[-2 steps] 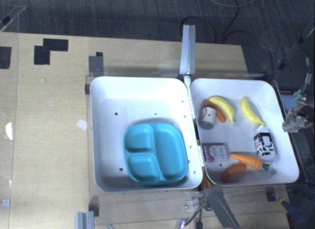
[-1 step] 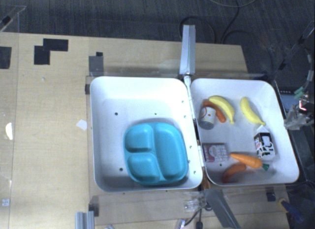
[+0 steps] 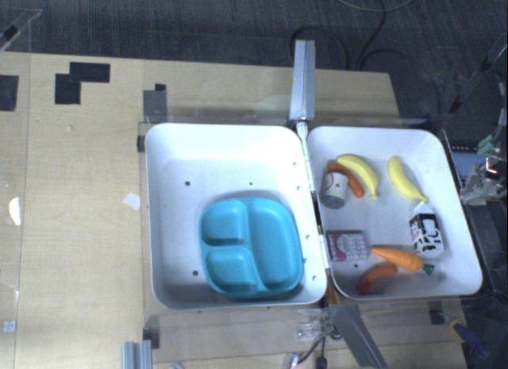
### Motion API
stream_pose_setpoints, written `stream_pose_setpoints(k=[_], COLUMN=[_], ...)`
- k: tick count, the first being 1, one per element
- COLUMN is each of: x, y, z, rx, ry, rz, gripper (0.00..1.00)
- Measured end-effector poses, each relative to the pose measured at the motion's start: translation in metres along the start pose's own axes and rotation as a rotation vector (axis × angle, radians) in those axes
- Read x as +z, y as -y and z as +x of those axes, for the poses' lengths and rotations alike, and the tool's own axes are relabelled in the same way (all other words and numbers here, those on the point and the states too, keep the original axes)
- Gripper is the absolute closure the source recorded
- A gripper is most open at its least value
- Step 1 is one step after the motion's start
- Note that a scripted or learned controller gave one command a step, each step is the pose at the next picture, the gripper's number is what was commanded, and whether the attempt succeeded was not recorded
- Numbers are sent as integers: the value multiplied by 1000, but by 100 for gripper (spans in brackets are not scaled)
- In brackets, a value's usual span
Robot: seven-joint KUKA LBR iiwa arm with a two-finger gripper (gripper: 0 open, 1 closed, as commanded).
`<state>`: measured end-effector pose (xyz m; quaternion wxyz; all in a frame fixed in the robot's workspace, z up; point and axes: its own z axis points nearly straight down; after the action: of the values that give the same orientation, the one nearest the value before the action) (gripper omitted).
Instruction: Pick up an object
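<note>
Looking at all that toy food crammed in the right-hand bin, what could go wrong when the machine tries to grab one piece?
The carrot lies against the small carton and beside a sausage, so the fingers might nudge a neighbour or catch two things. One banana overlaps a second sausage and a can, leaving little room. The other banana is curved and may slip.

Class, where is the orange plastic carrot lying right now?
The orange plastic carrot lies in the right white bin, near its front edge, beside the small black-and-white carton.
</note>
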<state>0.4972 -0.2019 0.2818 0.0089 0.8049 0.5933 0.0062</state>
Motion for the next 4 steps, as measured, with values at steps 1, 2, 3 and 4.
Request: stream_pose_setpoints(k=[1,2,3,4], x=[-11,40,123,151], y=[-2,12,11,-10], z=[1,7,48,54], rx=[-9,-557,-642,-349], ry=[0,-5,-7,-4], rz=[-4,15,16,17], gripper=[100,100,100,100])
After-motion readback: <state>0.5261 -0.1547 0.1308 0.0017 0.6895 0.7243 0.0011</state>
